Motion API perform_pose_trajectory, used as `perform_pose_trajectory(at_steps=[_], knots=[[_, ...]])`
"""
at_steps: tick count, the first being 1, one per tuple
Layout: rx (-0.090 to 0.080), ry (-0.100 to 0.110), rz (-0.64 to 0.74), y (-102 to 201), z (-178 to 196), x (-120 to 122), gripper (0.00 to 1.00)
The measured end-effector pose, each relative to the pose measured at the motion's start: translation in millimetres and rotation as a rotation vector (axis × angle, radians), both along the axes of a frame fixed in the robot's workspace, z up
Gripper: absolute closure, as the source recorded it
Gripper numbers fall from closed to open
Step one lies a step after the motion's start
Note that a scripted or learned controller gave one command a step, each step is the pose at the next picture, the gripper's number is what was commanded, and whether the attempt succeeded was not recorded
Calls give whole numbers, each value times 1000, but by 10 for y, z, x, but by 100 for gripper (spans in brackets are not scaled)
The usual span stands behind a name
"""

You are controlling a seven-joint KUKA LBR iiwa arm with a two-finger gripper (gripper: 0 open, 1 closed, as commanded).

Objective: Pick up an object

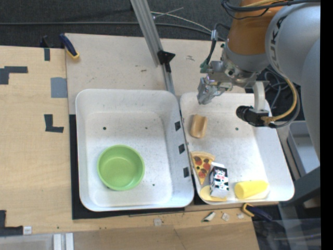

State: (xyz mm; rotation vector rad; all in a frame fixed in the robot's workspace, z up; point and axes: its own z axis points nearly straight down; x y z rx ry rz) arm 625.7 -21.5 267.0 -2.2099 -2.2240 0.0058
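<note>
We judge the pick barely begun: our two-finger gripper (206, 96) hangs above the right white bin's (270, 155) far end, jaw state untellable, with the nearest candidate, a tan bread-like chunk (197, 126), lying ungrasped just below it.

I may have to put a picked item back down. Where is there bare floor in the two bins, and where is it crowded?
Left bin: bare everywhere around the green bowl, especially its far half. Right bin: bare in the middle, right of the bread piece. Crowded along its near edge: pizza slice, small carton, yellow block.
</note>
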Motion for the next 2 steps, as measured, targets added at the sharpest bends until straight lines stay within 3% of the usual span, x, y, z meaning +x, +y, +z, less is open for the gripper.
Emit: perform_pose_trajectory(at_steps=[1,2], knots=[[0,2,0,524,-220,-260,100],[0,3,0,1002,-200,-501,100]])
